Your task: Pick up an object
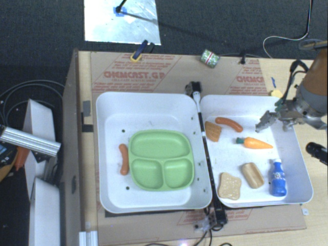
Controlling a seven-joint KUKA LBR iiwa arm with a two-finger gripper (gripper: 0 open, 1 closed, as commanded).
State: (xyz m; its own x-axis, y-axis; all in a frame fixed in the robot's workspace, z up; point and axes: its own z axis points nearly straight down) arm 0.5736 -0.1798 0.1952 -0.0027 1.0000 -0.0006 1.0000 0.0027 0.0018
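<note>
Even overhead light, soft focus, strong glare upper left.

Both white bins (154, 99) read bright and near blown out on their floors, faint grey shading along inner walls. Silver sheet (122, 12) in upper left of frame throws hard specular glare, detail washed out. Dark floor around the bench (169, 68) is dim, grainy, little texture. Shadows are short and soft, just under the green tray (161, 158) and the small food items at lower right. Whole frame slightly soft; printed lettering on the cardboard legible but fuzzy. Arm (312, 99) at right edge is blurred, edges smeared. Mild noise, colours a bit muted.
</note>
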